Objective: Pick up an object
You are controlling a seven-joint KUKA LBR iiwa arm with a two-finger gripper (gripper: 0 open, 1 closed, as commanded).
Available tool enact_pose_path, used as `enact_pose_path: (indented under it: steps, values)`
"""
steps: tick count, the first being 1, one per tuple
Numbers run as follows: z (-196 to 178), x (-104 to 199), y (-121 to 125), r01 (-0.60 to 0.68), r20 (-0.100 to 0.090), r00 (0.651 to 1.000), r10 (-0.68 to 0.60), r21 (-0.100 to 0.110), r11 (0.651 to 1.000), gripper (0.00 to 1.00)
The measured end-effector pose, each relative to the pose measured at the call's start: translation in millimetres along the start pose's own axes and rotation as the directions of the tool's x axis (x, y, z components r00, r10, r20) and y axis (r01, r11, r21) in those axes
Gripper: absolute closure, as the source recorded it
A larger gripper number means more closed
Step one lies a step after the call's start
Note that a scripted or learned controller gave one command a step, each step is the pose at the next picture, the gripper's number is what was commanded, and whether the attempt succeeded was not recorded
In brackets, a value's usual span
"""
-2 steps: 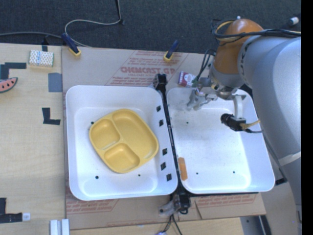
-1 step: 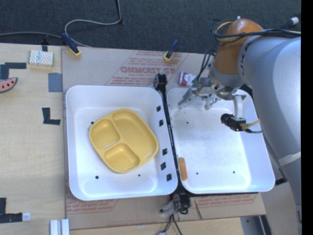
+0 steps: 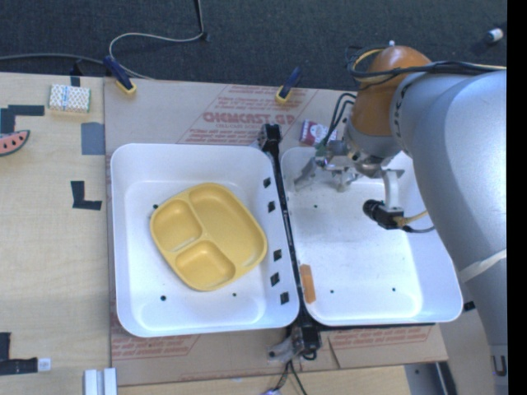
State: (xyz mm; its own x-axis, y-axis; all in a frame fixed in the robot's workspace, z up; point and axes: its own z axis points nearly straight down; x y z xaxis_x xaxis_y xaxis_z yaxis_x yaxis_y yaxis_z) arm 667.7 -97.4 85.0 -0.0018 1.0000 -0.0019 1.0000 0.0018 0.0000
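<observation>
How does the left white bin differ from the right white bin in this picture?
The left bin holds a yellow divided tray; the right bin holds a small orange piece by its left wall. The gripper hangs over the right bin's far end, while the left bin has no arm over it. Both are shallow, white, and side by side.
</observation>
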Motion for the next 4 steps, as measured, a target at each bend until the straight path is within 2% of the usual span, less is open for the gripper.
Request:
enact_pose_path:
  steps: [1,4]
  values:
    - [-10,0,0,0.002,0.001,1.000,-0.002,0.000,1.000,1.00]
    - [-37,2,0,0.005,-0.001,1.000,-0.005,0.002,1.000,1.00]
